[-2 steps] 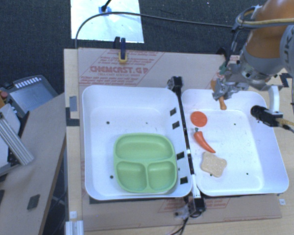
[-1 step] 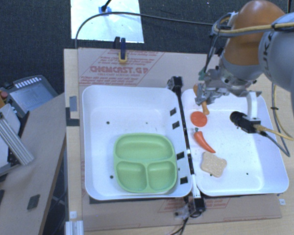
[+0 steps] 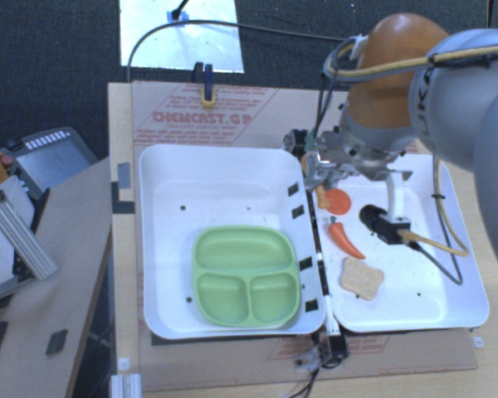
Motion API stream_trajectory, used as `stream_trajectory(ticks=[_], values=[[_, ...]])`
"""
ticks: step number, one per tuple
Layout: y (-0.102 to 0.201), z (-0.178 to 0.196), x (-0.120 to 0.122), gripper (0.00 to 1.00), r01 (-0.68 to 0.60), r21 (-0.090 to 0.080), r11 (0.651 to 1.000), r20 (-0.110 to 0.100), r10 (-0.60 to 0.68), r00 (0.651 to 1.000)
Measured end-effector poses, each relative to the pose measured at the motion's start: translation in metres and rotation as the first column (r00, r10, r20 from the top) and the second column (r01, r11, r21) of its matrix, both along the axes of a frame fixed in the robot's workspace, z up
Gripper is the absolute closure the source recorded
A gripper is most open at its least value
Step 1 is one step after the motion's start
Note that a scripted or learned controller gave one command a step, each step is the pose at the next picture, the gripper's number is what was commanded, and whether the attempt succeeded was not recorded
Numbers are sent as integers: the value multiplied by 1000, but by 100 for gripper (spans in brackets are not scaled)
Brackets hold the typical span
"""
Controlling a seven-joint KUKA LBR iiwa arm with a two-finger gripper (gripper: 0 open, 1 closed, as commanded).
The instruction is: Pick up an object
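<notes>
You have the bench (image 3: pixel 191 114) across the middle of the camera view, its brown sheet with red lettering showing beyond the green plate (image 3: pixel 247 274). That plate is your landmark here.

The grey arm (image 3: pixel 465 98) reaches in from the view's right of the plate. Its orange band hangs above and to the right of the plate, over the far part of the right-hand bin.

The left bin (image 3: pixel 199 160) holds the plate. The plate lies flat in the near half of this bin, towards the wall that the two bins share. It has three compartments, one long and two small.

The right bin (image 3: pixel 448 297) sits directly right of the plate, its wall touching the left bin's wall.

Three things you could pick up lie in this right bin, all just right of the plate and close to the shared wall:
- The tan slice of bread (image 3: pixel 361 279) lies level with the plate's middle.
- The orange carrot (image 3: pixel 346 239) lies a little farther back, level with the plate's far rim and tilted with its point towards the plate. It is close to the bread, but you cannot tell whether they touch.
- The round red-orange slice (image 3: pixel 338 201) lies farther back still, beyond the plate's far rim.

The gripper (image 3: pixel 319 171) hangs beyond the plate's far right corner, over the shared wall and just beside the round slice. You cannot tell whether it is wide or narrow, and nothing is seen held in it.
</notes>
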State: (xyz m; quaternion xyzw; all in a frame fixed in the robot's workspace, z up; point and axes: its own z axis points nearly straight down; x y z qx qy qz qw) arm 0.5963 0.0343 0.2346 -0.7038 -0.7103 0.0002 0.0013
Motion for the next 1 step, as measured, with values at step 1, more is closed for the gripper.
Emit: stream_trajectory(ticks=[1], values=[[55, -14, -9, 100, 0, 0, 1000, 1, 0, 1000]])
